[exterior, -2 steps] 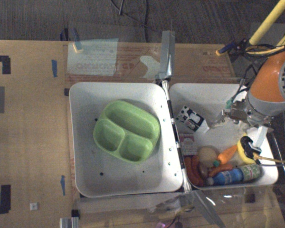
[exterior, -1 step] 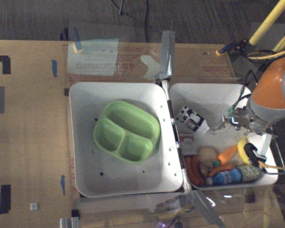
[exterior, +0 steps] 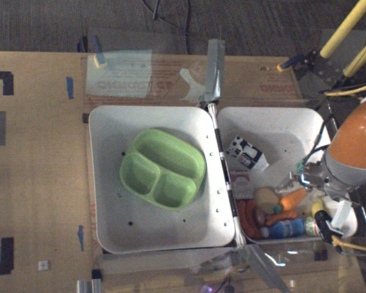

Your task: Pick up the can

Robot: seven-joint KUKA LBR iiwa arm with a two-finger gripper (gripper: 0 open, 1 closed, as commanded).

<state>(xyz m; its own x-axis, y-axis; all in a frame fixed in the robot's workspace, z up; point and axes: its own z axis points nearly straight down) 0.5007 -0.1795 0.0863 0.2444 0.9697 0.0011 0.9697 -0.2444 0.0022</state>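
A green divided plate (exterior: 163, 168) lies in the left bin (exterior: 104, 182), while the arm (exterior: 352, 150) hangs over the cluttered right bin (exterior: 274, 122).

I see a lime-green divided plate (exterior: 163, 168) in a white bin (exterior: 104, 163); black-and-white patterned box (exterior: 244, 152); blue bottle (exterior: 288, 227); orange carrot toy (exterior: 291, 199).

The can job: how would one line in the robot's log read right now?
arm: over right bin | green tray: left bin | can: not identifiable in clutter | grasp: none seen
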